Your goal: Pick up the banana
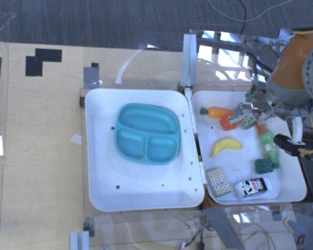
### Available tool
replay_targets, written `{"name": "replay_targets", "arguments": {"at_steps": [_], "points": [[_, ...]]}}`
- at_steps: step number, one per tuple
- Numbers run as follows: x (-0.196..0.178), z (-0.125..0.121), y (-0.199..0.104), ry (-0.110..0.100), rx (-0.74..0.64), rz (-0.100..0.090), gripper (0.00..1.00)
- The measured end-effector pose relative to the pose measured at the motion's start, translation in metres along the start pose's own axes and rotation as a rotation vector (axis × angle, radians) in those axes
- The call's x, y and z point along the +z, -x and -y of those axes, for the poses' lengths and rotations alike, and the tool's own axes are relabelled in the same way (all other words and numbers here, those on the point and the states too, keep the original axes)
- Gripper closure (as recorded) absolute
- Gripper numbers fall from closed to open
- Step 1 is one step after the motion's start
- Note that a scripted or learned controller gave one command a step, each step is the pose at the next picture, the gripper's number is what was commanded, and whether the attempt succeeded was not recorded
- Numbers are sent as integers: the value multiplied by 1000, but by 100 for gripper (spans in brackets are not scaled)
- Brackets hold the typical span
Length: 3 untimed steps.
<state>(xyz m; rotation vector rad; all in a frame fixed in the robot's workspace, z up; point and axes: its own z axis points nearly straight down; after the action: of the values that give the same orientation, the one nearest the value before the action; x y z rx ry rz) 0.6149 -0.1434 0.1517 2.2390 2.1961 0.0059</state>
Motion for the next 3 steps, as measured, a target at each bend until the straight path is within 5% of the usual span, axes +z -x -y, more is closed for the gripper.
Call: {"name": "replay_targets", "arguments": {"at_steps": [1,2,3], "points": [[34,-19,1,26,-46,7,0],[22,-21,-1,31,-52,8,100],[-78,-54,33,0,308,1,100]]}}
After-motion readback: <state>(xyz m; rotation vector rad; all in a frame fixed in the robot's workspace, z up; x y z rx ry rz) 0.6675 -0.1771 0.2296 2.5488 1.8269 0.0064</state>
